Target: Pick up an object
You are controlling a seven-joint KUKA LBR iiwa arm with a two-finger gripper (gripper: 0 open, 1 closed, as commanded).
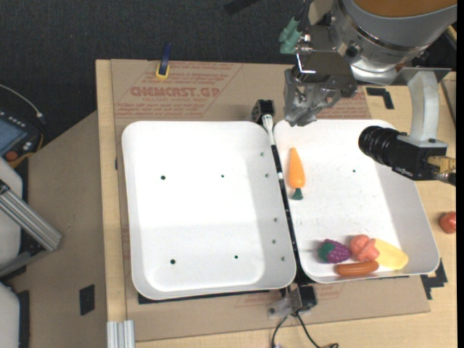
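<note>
From the camera above the bench, my gripper (303,114) hangs at about one o'clock in the frame, over the far rim of the right bin (406,194). Whether it is wide or narrow I cannot tell. Nothing shows in its grasp.

A toy carrot (295,167) lies in the right bin just beside the divide between the bins, at six o'clock from my gripper and apart from it, its green end pointing toward the near edge.

At about five o'clock in the frame, in the near corner of the right bin, sits a cluster: purple grapes (333,251), a pink piece (365,247), a yellow piece (391,256) and a red sausage (356,269), close together or touching.

The left bin (145,194) lies at nine o'clock from the carrot.
</note>
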